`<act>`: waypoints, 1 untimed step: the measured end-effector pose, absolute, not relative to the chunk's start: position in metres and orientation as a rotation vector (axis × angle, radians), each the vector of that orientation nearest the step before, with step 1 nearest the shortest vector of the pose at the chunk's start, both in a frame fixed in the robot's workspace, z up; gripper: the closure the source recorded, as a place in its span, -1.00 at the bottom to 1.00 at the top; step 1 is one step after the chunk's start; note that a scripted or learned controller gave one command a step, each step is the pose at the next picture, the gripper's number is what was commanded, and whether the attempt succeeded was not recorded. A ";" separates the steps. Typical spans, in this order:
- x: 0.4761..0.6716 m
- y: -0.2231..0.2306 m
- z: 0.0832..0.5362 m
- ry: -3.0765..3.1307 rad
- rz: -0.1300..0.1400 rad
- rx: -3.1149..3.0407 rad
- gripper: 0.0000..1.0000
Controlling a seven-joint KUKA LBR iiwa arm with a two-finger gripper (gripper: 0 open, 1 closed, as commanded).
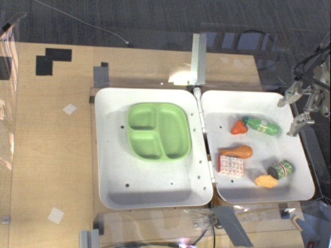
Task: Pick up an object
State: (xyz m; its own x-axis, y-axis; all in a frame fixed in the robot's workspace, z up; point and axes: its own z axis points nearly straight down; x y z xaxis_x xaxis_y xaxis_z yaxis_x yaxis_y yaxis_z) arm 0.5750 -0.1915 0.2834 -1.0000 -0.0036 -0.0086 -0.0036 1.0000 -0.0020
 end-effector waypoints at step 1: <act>0.555 -0.175 0.129 3.111 0.002 0.446 -1.00</act>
State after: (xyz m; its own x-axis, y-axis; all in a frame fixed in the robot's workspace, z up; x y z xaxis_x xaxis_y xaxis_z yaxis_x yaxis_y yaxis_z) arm 0.5550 -0.1745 0.1288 -0.9598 0.2808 0.0010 0.2808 0.9598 0.0011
